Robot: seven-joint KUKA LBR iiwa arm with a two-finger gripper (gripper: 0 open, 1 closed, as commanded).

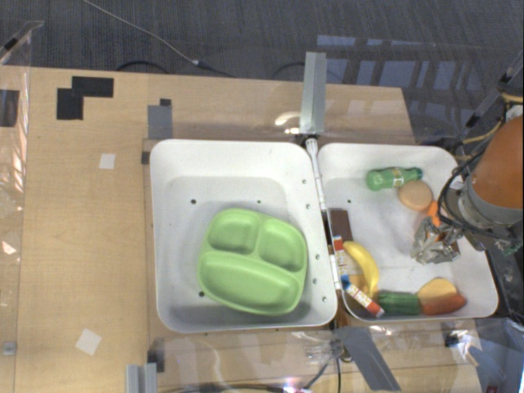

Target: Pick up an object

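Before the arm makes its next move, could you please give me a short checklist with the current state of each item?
1. Gripper is over the right bin: ok.
2. An object sits between its fingers: cannot tell.
3. Nearby targets are present: tan round object just up-left of the gripper, green bottle beyond it: ok.
4. Banana lies free of the gripper, near the divider: ok.
5. Green divided plate rests in the left bin, out of the arm's way: ok.
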